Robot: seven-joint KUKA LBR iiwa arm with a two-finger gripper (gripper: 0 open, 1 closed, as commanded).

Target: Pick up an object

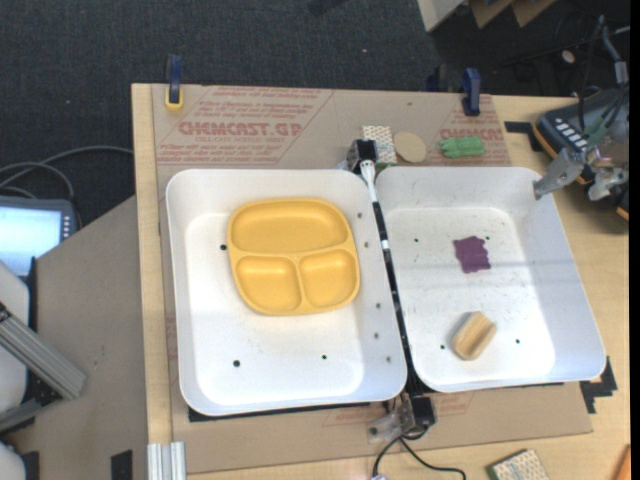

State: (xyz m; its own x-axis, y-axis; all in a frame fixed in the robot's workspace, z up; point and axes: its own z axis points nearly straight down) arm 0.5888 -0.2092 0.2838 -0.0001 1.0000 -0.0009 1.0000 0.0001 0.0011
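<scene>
Yellow plastic fills most of the left bin (200, 358): a three-compartment tray (293, 255) lying flat, too wide and low to be an easy first pick. Your better candidates lie in the right bin (560, 338). A tan, wood-coloured block (473, 335) lies near the front, tilted on the bin floor, and a small flat purple piece (472, 254) lies further back, well apart from it.

You would do best, I judge, to go for the tan block. It stands proud of the floor and has room on all sides, so you can bring the claw straight down over it with the fingers set across its narrow width. Turn the wrist to match the block's slant before you descend, or one finger may land on top and push it away. The purple piece looks too thin to catch without scraping the bin.

At the far right edge you can see grey metal parts of the arm end (590, 163), above the right bin's back corner and well apart from both objects. You cannot tell from this view whether the claw is spread or pressed together, and nothing is seen between its fingers.
</scene>
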